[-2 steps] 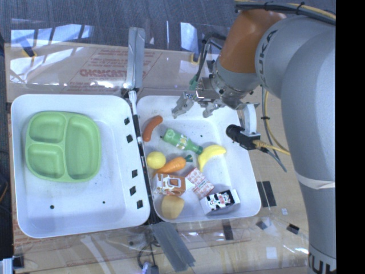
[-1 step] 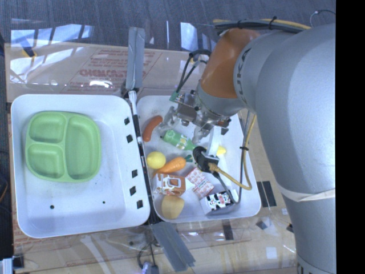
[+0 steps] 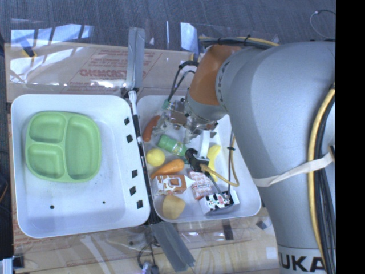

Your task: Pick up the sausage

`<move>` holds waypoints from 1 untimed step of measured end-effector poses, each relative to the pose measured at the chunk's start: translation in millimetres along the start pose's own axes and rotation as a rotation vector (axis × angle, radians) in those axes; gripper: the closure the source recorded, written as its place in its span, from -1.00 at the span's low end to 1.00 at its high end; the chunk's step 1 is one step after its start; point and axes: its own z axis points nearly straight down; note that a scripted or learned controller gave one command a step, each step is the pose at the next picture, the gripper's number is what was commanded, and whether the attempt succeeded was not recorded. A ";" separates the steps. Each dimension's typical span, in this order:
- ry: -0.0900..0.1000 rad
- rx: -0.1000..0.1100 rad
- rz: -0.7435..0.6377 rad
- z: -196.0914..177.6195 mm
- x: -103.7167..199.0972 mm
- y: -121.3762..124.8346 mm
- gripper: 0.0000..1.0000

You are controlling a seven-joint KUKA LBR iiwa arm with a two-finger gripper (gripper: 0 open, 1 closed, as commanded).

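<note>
Sausage [image 3: 149, 128]: 1, beside the end effector [image 3: 178, 120], whose grip I cannot tell.

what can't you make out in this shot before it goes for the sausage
- Pincer in the camera view: the wrist above hides whether it is open or shut.
- Sausage: its right part is lost among the pincer hardware; contact cannot be judged.
- Right bin: the grey arm covers its far right side.
- Small packets: print too small to read.
</note>
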 end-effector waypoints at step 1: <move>0.000 -0.004 -0.354 -83.9 -33.2 -23.1 -1.00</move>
